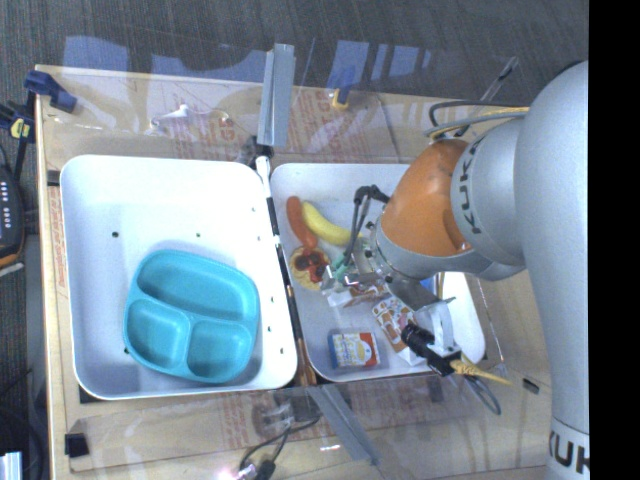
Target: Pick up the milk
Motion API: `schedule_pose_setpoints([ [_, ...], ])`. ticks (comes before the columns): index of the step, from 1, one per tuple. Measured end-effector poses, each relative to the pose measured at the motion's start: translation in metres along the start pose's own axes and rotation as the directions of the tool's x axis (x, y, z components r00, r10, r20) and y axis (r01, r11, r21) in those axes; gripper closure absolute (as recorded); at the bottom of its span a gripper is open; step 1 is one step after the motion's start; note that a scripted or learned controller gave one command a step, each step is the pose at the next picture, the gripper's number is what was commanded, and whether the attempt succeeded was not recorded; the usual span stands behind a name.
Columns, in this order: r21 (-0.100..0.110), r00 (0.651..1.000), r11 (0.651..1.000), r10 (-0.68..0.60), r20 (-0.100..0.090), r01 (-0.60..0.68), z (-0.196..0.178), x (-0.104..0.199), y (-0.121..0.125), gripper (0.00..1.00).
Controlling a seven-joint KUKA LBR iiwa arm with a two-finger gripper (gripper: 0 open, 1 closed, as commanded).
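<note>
The milk looks like the small white carton with a blue and orange label (354, 349), lying flat near the front edge of the right bin (300, 183). My gripper (347, 278) hangs over the middle of that bin, a little behind and above the carton and apart from it. It is close to a cluster of small toy foods. The grey arm with its orange band (425, 213) hides the bin's right half.
A yellow banana (325, 225) and a red sausage (299, 223) lie at the back of the right bin, with red and dark pieces (308, 264) beside them. An orange-white packet (392, 320) lies right of the carton. A blue divided plate (192, 315) sits in the left bin (90, 208).
</note>
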State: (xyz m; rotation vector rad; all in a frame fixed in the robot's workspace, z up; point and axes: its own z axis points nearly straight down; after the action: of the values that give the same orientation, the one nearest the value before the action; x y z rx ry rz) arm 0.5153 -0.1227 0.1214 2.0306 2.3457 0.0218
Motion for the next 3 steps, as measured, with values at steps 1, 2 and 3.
schedule_pose_setpoints([
  [1,0.026,0.933,0.933,-0.357,-0.031,0.358,-0.126,-0.047,-0.011,1.0],
  [2,0.027,0.885,0.885,-0.463,-0.04,0.465,0.02,0.009,-0.015,1.0],
  [3,0.016,0.784,0.784,-0.62,-0.038,0.621,-0.039,-0.035,0.023,1.0],
])
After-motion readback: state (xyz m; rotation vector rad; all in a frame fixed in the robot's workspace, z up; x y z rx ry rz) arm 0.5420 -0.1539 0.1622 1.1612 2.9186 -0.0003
